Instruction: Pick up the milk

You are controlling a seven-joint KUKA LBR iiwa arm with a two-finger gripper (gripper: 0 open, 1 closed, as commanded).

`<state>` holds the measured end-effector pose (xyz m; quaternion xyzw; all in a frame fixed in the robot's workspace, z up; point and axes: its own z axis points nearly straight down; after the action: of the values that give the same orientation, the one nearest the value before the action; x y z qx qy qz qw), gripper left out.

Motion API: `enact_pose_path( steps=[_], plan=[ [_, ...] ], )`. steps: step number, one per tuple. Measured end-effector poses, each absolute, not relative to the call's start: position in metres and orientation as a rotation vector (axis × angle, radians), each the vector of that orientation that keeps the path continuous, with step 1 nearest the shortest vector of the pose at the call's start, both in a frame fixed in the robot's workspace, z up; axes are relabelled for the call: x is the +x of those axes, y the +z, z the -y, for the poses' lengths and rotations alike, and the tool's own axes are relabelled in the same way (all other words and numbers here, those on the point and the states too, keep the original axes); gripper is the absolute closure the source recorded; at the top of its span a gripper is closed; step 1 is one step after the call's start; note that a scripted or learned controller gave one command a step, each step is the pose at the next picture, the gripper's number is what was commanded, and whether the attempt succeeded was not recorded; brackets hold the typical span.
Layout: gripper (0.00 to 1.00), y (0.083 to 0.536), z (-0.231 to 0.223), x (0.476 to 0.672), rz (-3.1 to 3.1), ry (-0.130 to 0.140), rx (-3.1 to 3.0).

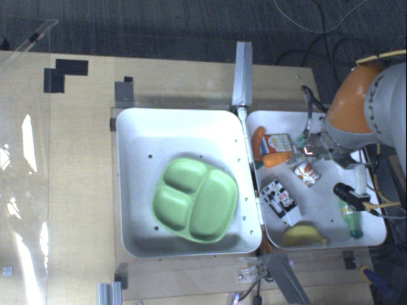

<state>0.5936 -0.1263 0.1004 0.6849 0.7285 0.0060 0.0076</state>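
Note:
The milk (279, 199) is a small white carton with black patches. It lies on its side in the right bin (375, 237), near the bin's left wall and front of centre. My gripper (307, 150) hangs over the back middle of that bin, above and to the right of the milk and apart from it. Directly below the gripper is a small red-and-white container (308, 174). The grey arm with its orange band (353, 100) reaches in from the right.
The right bin also holds an orange carrot (275, 160), a red sausage-like piece (257, 141), an orange-and-white pack (278, 143), a banana (303, 235) at the front and a green bottle (352, 223) on the right. A green divided plate (194, 199) lies in the left bin (137, 170).

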Motion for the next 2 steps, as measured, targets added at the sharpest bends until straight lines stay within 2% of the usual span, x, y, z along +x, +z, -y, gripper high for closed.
enact_pose_path(
  steps=[1,2],
  plan=[
    [1.00,0.1843,0.0547,0.5644,-2.460,0.004,1.947],
    [0.00,0.1840,0.0549,0.5643,-2.460,0.004,1.948]
  ],
)
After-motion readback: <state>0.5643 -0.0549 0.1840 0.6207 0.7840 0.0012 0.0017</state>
